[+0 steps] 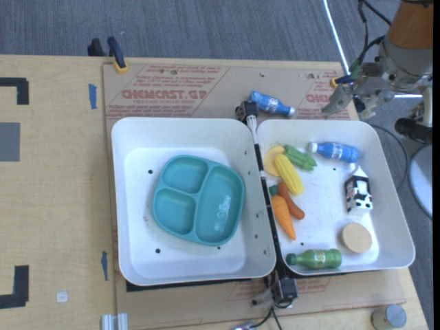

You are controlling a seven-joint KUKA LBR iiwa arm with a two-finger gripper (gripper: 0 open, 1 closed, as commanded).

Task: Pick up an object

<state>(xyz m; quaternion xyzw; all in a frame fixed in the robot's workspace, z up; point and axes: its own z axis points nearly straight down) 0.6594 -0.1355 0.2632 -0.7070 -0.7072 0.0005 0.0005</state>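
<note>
Pincer [354, 100] hangs at far right, above the bench just beyond the far rim of the right bin [392, 184]. Nothing seen between its fingers; how wide they stand, cannot tell. Orange band of the arm [411, 9] at top right corner.

Right bin contents: blue bottle [335, 150] lying along the far side; green pea pod [300, 157] and yellow corn cob [288, 172] near the far left corner, touching each other; two carrots [284, 212] just nearer, along the left wall; black-and-white cow figure [358, 192] toward the right; tan round disc [357, 238] nearer than the cow; green bottle [315, 258] on its side against the near wall.

Left bin [130, 184]: teal divided plate [198, 199] at centre.

Second blue bottle [270, 104] lies on the cardboard beyond the bins, outside both.
</note>
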